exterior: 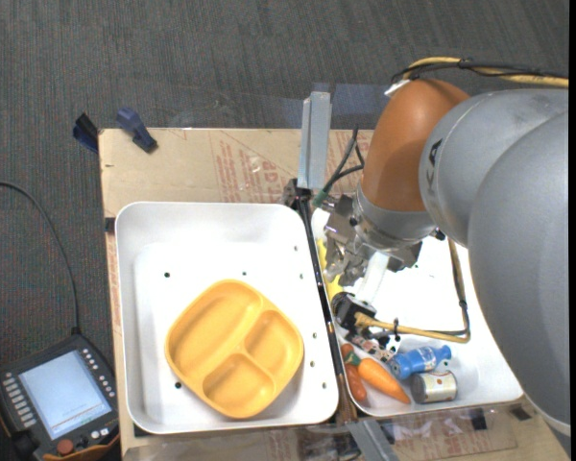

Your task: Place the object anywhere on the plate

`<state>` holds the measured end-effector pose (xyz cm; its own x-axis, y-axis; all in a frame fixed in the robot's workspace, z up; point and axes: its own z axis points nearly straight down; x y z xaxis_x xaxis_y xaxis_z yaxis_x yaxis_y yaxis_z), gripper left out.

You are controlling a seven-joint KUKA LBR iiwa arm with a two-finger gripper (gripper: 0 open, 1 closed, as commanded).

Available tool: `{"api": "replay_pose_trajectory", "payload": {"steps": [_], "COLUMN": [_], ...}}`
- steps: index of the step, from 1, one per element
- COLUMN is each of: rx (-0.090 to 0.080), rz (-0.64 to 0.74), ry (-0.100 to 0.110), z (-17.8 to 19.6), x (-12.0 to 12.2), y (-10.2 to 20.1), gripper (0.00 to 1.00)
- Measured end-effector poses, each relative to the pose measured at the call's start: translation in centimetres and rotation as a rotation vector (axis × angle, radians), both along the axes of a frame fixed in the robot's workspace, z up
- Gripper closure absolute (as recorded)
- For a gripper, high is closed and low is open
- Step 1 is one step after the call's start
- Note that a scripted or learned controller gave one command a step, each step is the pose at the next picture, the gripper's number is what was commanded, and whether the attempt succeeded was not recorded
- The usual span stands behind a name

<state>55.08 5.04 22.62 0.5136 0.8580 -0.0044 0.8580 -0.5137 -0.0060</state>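
Observation:
A yellow plate (234, 348) with three compartments lies in the left bin (211, 221), toward its front, with nothing on it. My gripper (347, 255) hangs low over the left side of the right bin (480, 353), close to the wall between the bins. The wrist and arm hide much of that bin. A bit of something yellow (332, 277) shows just below the gripper; whether the gripper touches it is unclear. At the front of the right bin lie an orange carrot (379, 379), a blue bottle (420, 360) and a silver can (434, 386).
A second small orange piece (354, 384) lies by the right bin's front left corner. A pendant with a screen (58, 392) sits on the floor at lower left. Brown cardboard (221, 161) lies behind the bins, and a metal post (316, 142) stands there.

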Motion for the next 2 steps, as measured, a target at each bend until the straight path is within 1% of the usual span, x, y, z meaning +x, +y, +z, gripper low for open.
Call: {"api": "replay_pose_trajectory", "payload": {"steps": [1, 2], "rx": [0.000, -0.002], "rz": [-0.015, -0.177], "ry": [-0.001, -0.001], "z": [-1.7, -0.7], "x": [3.3, 1.4], "y": [-0.7, 5.9], "gripper": [1.00, 1.00]}}
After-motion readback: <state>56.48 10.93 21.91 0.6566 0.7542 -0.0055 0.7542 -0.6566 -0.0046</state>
